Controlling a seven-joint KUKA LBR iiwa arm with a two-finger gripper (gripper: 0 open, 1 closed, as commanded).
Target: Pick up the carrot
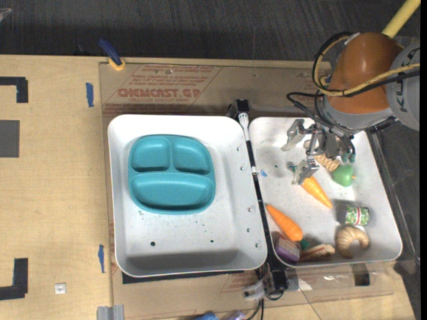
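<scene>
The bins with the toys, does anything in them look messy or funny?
Nothing looks broken or spilled. The teal divided plate sits flat in the left white bin; the play food lies jumbled along the right white bin.

The tabletop (53, 179) is tan board with black tape corner marks along its left edge and short blue tape strips. A cardboard sheet (167, 85) with red printing lies on it toward the far side. Two white bins rest on it side by side, touching along a black seam: the left bin (127, 245) and the right bin (387, 239).
</scene>
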